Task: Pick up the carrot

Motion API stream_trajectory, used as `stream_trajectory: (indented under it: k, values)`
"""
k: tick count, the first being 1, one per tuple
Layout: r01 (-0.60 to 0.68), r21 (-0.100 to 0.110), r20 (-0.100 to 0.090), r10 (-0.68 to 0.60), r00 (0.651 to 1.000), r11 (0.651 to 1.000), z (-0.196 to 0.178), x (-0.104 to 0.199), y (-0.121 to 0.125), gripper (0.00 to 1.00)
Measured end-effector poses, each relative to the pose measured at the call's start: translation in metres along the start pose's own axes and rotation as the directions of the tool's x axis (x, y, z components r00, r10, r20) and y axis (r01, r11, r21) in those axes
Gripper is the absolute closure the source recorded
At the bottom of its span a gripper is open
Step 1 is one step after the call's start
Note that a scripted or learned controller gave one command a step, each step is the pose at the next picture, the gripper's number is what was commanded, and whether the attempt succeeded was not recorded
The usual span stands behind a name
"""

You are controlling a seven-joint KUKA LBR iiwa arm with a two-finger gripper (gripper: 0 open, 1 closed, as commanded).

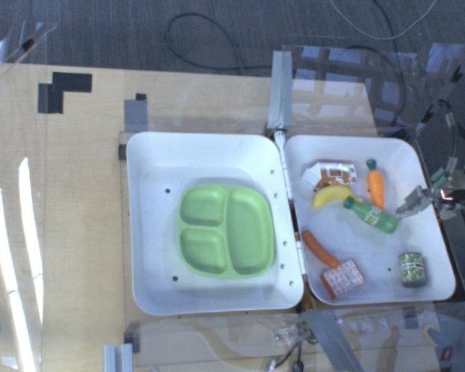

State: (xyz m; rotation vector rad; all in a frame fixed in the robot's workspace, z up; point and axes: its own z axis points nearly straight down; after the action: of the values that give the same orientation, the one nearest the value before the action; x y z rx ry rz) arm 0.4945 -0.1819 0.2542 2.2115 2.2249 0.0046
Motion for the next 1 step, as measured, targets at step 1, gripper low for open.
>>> stream_trajectory:
  k: [1]
  values:
    - [0.04,0.0,0.0,-0.04,0.999,0.999,0.0814,-0.004,0.0671,0.0]
